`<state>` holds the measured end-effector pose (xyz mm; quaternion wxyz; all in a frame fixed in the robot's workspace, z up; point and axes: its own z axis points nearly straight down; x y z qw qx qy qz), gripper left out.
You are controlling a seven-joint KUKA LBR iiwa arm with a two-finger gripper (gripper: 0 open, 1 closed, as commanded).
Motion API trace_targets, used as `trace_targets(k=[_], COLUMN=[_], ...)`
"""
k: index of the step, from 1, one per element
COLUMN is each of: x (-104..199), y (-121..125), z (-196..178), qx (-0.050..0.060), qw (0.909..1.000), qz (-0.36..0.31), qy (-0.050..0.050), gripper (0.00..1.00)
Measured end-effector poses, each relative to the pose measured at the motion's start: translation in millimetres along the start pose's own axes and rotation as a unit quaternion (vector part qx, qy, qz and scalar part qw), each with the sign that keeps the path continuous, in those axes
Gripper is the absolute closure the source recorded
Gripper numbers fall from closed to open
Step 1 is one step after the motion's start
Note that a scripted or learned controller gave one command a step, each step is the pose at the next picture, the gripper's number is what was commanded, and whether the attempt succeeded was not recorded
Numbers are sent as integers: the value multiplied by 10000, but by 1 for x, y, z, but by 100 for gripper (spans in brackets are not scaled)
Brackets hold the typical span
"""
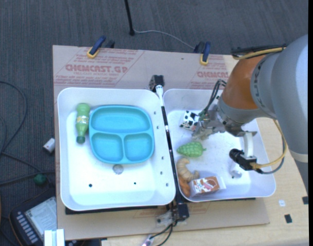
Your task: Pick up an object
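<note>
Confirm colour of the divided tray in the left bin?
Light blue divided tray, clear in the camera view.

A large grey rounded arm link point(295, 94) is seen, smooth and matte, with a lighter highlight along its upper part. An orange band point(242, 83) is wrapped above the wrist, glossy, with a grey section below it. A yellow cable point(272, 160) is looped from the wrist side and another yellow line is run along the top of the orange band. Thin black wires are seen near the wrist. The claw point(203, 129) is made up of dark metal parts, small and cluttered; finer detail cannot be made out. A black connector block point(241, 159) is attached beside a white bracket.
</note>
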<state>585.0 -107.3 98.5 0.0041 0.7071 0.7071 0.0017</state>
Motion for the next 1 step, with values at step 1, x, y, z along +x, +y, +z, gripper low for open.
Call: trace_targets(k=[1], x=[0], y=[0], z=[0], qx=[2], qw=[10000], qz=[0], qy=[1], gripper=[0])
